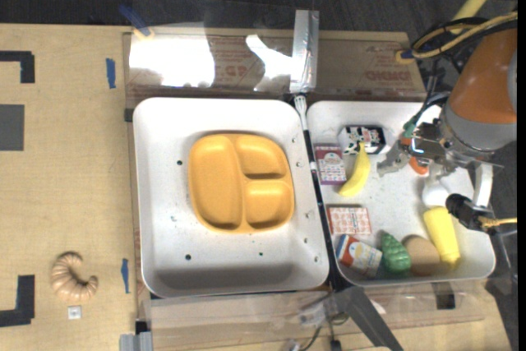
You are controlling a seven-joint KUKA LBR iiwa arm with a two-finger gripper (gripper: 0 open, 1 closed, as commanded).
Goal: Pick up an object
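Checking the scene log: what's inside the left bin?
The left bin holds a yellow divided plate, right side up, with three bare compartments. Around it the bin floor shows small dark holes. The floor under the plate is covered.

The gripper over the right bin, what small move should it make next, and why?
Probably lower straight down. The gripper sits over bare floor of the right white bin, with nothing seen between its fingers, and the yellow banana lies just left of it, so a small leftward shift first may help.
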